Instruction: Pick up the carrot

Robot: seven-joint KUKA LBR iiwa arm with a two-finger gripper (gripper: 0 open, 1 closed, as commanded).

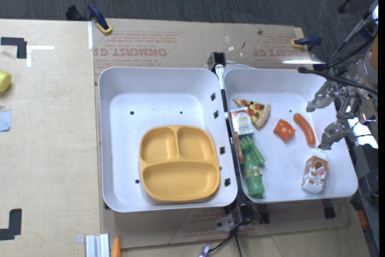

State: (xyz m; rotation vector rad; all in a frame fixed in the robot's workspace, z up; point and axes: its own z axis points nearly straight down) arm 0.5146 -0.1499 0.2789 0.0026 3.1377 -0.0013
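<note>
The carrot, a slim orange-red stick, lies at a slant on the floor of the right bin, towards its right side. My gripper hangs over the bin's right part, just to the right of the carrot. Its two grey fingers are spread wide, one at the upper end and one at the lower end, so it is open. Nothing sits between them. The carrot is fully in sight and apart from the fingertips.
In the right bin also lie a red chunk next to the carrot, a pizza slice, a white packet, a green bottle and a brown-white pouch. The left bin holds a yellow divided plate.
</note>
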